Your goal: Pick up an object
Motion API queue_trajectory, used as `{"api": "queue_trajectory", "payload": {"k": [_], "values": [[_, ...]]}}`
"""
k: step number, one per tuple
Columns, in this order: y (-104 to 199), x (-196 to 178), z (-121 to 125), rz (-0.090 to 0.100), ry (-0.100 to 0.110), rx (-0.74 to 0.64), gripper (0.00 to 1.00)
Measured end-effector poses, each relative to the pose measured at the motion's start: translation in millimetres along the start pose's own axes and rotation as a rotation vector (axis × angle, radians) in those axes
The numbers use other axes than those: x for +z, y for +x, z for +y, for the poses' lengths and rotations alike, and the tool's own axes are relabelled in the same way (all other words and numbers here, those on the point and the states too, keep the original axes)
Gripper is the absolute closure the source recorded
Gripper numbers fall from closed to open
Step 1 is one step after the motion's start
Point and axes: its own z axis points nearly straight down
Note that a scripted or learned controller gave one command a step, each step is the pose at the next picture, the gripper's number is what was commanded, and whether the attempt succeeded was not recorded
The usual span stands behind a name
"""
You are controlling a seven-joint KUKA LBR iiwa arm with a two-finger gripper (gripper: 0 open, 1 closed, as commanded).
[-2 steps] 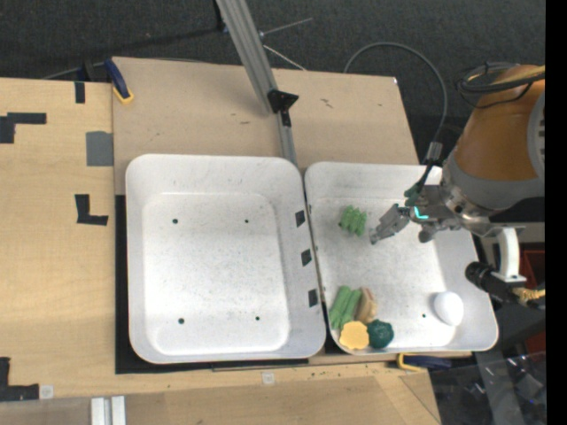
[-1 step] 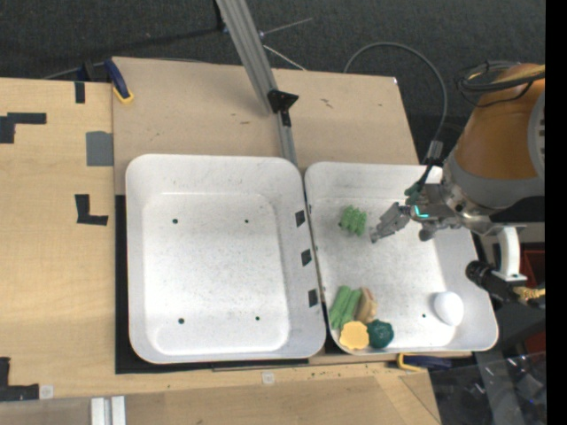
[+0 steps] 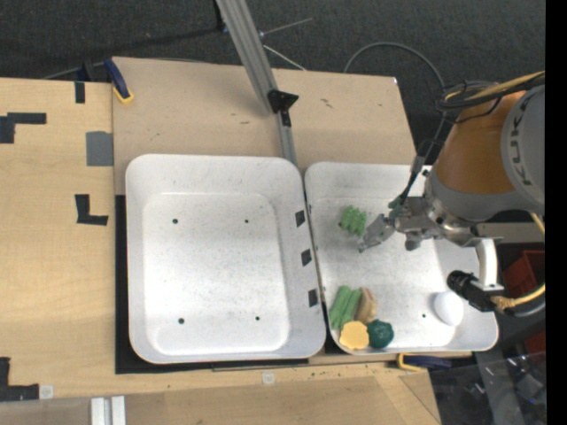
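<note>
Hand [image 3: 376, 235] over the right bin [image 3: 403, 180], its finger state impossible to tell from above.
Wrist and arm [image 3: 483, 162] cover the bin's right side; a white ball [image 3: 447, 308] sits partly under cabling at lower right. A small green block [image 3: 353, 220] lies just left of the hand, apart from it. Lower in frame cluster a green ridged piece [image 3: 343, 305], a tan piece [image 3: 367, 305], a yellow disc [image 3: 354, 335] and a dark green ball [image 3: 381, 333]. A metal pole [image 3: 252, 47] slants across the tabletop [image 3: 345, 113].
</note>
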Motion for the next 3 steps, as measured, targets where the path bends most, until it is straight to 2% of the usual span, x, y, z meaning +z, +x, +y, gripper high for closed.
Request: {"api": "queue_trajectory", "payload": {"k": [2, 3], "values": [[-4, 96, 2, -0.002, -0.006, 0.001, 0.0], [-3, 85, 2, 0.0, -0.005, -0.001, 1.0]]}}
